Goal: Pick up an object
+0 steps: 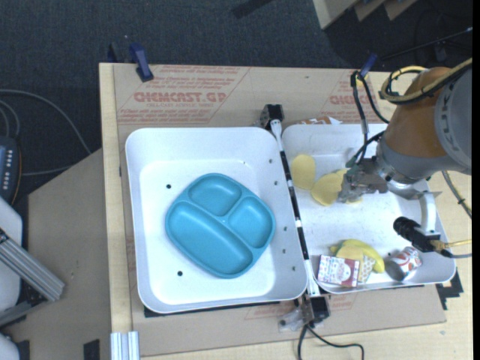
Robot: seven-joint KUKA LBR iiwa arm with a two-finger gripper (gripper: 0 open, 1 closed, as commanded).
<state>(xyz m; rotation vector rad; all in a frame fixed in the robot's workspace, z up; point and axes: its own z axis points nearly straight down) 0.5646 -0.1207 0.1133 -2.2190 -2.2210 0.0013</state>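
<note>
Yellow piece [325,189] is my likeliest target. It lies in the upper middle of the right bin [324,135], touching or just beside the gripper [351,188], which sits low at its right edge. Whether the gripper is wide or closed I cannot tell from this angle, and I see nothing clearly held.

To grasp well, I'd centre over the piece rather than its edge, come straight down, and close fully before lifting. It looks flat, so I judge it may slip.

My count:
- two white bins
- one blue divided plate [219,223], in the left bin [150,172]
- in the right bin, this piece plus one paler yellow piece [303,169] at its upper left
- one banana-like thing [360,250]
- one small carton [337,270]
- one round red-and-white item [405,261]
</note>
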